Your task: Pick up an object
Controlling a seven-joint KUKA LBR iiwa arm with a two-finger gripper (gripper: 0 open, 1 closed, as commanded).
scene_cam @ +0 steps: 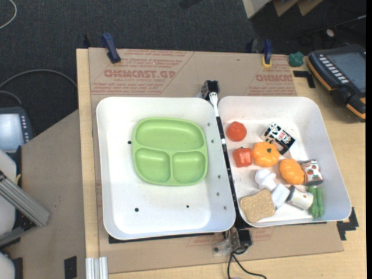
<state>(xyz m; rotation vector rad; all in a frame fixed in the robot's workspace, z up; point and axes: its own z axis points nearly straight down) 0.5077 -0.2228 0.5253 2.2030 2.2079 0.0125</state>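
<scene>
Green tray (170, 151) sits in left bin (116, 202). Right bin (331, 156) holds toy food — tomato (236, 131) far left, pumpkin (267, 154) centre, bread (258, 206) near edge. Gripper state — cannot tell.

I'm getting bright, even light from overhead, so the two white bins (110, 173) run close to washed out and throw just thin, soft shadows along their edges. The green plate (170, 151) carries a mild sheen, while the dark floor (58, 16) stays dim, and small detail looks slightly soft
</scene>
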